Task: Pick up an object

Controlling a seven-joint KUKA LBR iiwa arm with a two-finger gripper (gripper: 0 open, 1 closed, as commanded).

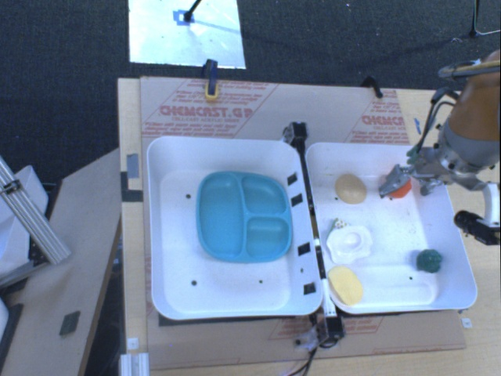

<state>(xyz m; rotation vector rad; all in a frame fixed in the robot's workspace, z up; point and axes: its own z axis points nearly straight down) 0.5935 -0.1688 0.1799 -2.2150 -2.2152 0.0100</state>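
My gripper (394, 181) hangs over the far side of the right bin (450, 210), reaching in from the right. A small orange-red object (401, 190) sits right at its tip, partly hidden by it; whether it is held is unclear. A tan egg-shaped object (351, 188) lies just left of the gripper. Nearer the front are a white fried-egg shape (349, 242), a tiny cream piece (340, 225), a yellow oval object (346, 285) and a dark green lump (428, 261).
The left bin (168, 210) holds a blue divided plate (241, 215). A black divider strip (305, 210) runs between the bins. The arm's orange band (479, 108) and grey wrist rise over the right bin's far right corner.
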